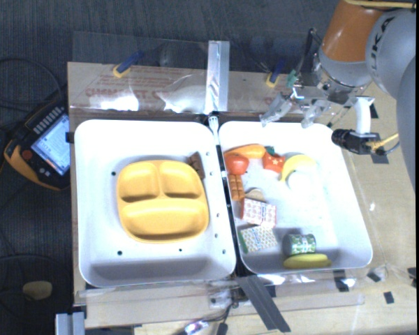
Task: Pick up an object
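Observation:
The right bin holds several small items: an orange carrot-like piece, a red tomato-like piece, a red strawberry-like piece, a yellow and white piece, two patterned boxes, a green can and a yellow banana. My gripper hangs above the far rim of the right bin, open, with nothing between its fingers. Its fingertips point down toward the bin's back wall.
The left bin bears a yellow divided plate with a small brown item at its far right corner. A clear plastic sheet lies behind the bins. A handheld pendant sits off the bench at left.

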You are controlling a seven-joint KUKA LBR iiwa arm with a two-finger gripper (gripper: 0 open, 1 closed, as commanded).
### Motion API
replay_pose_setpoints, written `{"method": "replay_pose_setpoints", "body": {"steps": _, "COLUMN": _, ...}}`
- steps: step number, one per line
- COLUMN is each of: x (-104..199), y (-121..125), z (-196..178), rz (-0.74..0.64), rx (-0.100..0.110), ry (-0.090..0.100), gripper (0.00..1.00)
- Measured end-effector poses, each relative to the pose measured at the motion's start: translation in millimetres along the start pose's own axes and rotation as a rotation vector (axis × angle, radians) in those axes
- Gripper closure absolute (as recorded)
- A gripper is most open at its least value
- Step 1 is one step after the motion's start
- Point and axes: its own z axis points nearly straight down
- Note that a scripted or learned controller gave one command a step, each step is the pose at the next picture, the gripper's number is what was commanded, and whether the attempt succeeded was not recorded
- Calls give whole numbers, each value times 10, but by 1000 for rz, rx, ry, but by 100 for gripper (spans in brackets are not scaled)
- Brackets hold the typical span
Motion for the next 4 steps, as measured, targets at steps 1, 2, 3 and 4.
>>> {"method": "replay_pose_setpoints", "body": {"steps": 1, "x": -116, "y": -387, "z": 1209, "rz": 43, "rx": 1, "ry": -2, "gripper": 0}}
{"method": "replay_pose_setpoints", "body": {"steps": 2, "x": -247, "y": -235, "z": 1586, "rz": -68, "rx": -8, "ry": -4, "gripper": 0}}
{"method": "replay_pose_setpoints", "body": {"steps": 3, "x": -246, "y": -225, "z": 1482, "rz": -68, "rx": -12, "ry": -3, "gripper": 100}}
{"method": "replay_pose_setpoints", "body": {"steps": 4, "x": 276, "y": 70, "z": 638, "rz": 23, "rx": -1, "ry": -3, "gripper": 100}}
